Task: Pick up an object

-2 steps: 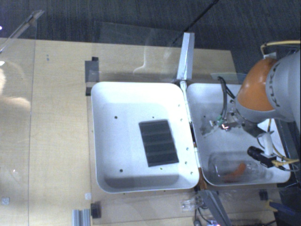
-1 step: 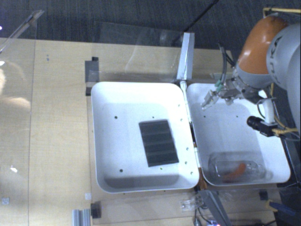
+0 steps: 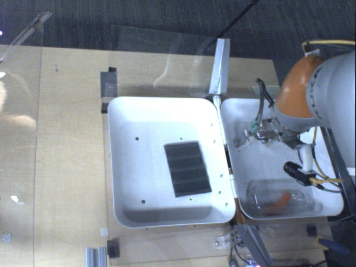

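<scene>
The grey arm enters from the right edge of the frame, its orange band sitting over the upper right corner of the right bin. Below and to the left of the band, the claw hangs over the upper middle of that bin as a small metallic cluster with thin dark cables looping above it. It is too small and blurred to tell whether the claw is apart or together, and nothing can be made out in its grip.

Two things lie in the bins. A clear plastic container lies on its side along the lower edge of the right bin, with an orange piece showing through its wall. It is below the claw and apart from it. A black plug on yellow wires hangs between the arm and the container, just above the container's right end.

The left bin fills the centre of the frame. In it lies a dark ribbed slab, flat, slightly turned, a little to the right of the bin's middle and clear of all four walls.

The two bins touch along a shared edge, and a grey metal post runs up from the top of that seam. Both rest on the pale wooden bench. A small black bracket stands on the bench just beyond the left bin's upper left corner. Dark carpet crosses the top of the frame.
</scene>
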